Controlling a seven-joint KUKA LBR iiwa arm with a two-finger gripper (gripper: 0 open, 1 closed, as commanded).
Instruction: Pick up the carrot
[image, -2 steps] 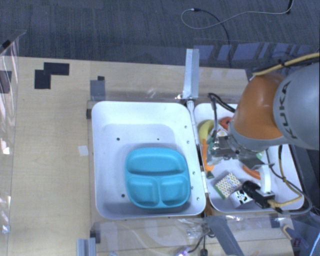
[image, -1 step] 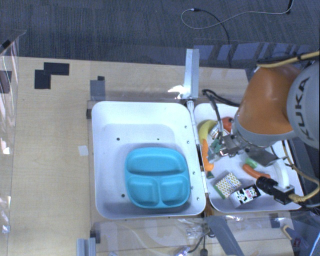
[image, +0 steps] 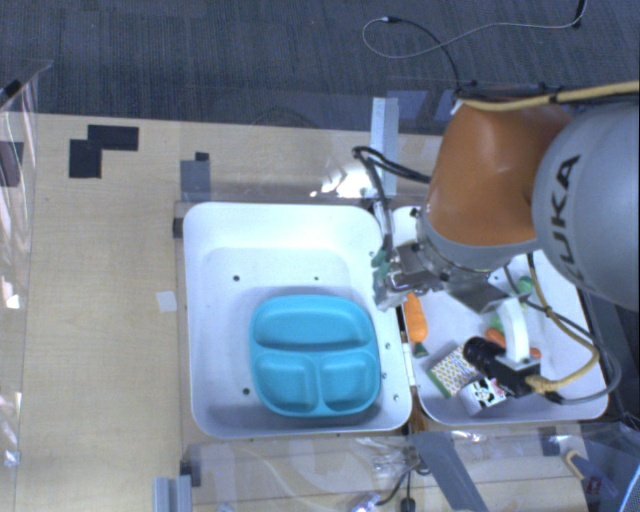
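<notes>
The carrot (image: 415, 320) is a short orange piece, pointing toward the front, at the left edge of the right bin (image: 440, 408) beside the wall between the bins. My gripper (image: 398, 288) hangs right over its far end, and the wrist hides the spot where they meet. I cannot see whether the carrot is gripped. The big orange and grey arm covers most of the right bin.
The left bin (image: 210, 300) holds a blue divided plate (image: 315, 352) at its front middle. In the right bin lie a green-and-white patterned packet (image: 452, 370), a white and green object (image: 515, 330) and a small white printed piece (image: 487, 394).
</notes>
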